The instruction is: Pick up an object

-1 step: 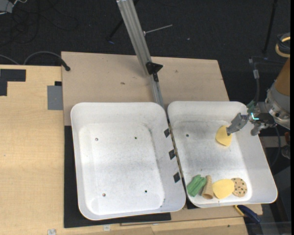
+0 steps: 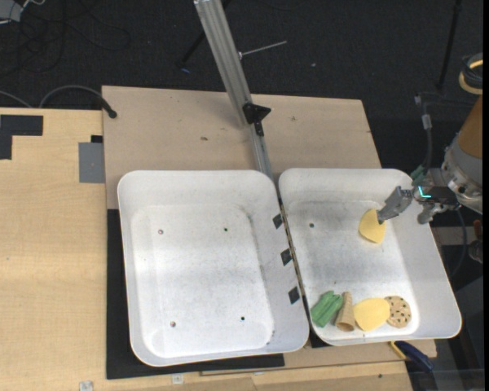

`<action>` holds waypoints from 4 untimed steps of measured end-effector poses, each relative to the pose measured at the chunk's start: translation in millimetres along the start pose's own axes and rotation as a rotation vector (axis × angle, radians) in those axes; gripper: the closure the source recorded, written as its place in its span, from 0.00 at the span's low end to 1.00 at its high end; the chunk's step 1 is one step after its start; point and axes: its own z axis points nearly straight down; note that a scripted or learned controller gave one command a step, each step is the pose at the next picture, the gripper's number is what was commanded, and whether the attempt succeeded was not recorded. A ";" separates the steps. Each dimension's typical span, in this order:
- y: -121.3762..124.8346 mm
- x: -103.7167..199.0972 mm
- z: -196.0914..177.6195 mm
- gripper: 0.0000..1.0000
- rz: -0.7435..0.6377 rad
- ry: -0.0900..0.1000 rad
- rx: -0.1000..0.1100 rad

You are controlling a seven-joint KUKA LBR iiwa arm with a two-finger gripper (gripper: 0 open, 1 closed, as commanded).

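While the dark floor (image 2: 81, 39) fills the room from nine through twelve to three o'clock, strewn with black cables (image 2: 33, 96) and a grey box at the far ten o'clock corner, the bench takes up the rest. Its largest part is a pale wooden top (image 2: 41, 259) at nine o'clock, marked with black and grey patches; beside it lies a brown board (image 2: 179, 129), running up to twelve o'clock. A ribbed metal rail (image 2: 228, 63) slants down across that board from twelve o'clock to the seam between the bins, with a black bracket (image 2: 256, 113) clamped on it.

On the board sit two white bins, touching along the middle. The left bin (image 2: 147, 218) at seven o'clock has a speckled grey floor with a few small dark holes. The right bin (image 2: 424, 251) at four o'clock carries black clips on its shared wall.

Reaching in at three o'clock, the arm (image 2: 469, 149) ends in a gripper (image 2: 407, 206) whose two dark fingers stand spread apart over the bin's far right rim. One fingertip touches or overlaps a yellow wedge (image 2: 372, 226); the wedge is not between the fingers.

At five o'clock, along the near wall, lie a green piece (image 2: 327, 307), a tan cone (image 2: 345, 312), a yellow lump (image 2: 372, 314) and a speckled cookie (image 2: 398, 310), all close together.
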 end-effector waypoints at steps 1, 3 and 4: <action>-1.1 7.5 45.8 0.00 0.002 0.001 0.004; -9.6 10.5 142.3 0.00 0.003 -0.001 -0.001; -9.7 9.6 130.8 1.00 0.008 0.000 -0.002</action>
